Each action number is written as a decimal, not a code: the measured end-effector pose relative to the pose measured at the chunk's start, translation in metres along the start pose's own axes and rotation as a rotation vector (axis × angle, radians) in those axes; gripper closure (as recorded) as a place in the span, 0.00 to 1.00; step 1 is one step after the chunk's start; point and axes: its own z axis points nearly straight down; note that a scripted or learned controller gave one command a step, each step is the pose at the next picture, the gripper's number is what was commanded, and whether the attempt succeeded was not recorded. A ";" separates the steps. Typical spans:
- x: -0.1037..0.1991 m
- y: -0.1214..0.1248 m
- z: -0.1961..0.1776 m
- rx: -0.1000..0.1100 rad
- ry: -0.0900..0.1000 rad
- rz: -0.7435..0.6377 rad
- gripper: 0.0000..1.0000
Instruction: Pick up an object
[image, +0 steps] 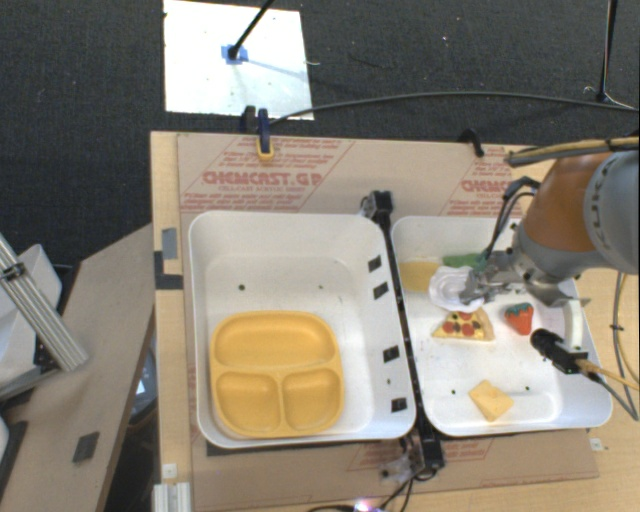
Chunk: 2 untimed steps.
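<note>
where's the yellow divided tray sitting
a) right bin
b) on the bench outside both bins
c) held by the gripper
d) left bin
d, the yellow divided tray lies flat on the floor of the left bin, while the pizza slice and the cheese wedge lie in the right bin.
</note>
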 end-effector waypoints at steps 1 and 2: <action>0.010 0.006 -0.056 0.012 -0.007 -0.003 1.00; 0.000 0.012 -0.113 0.010 -0.008 -0.003 1.00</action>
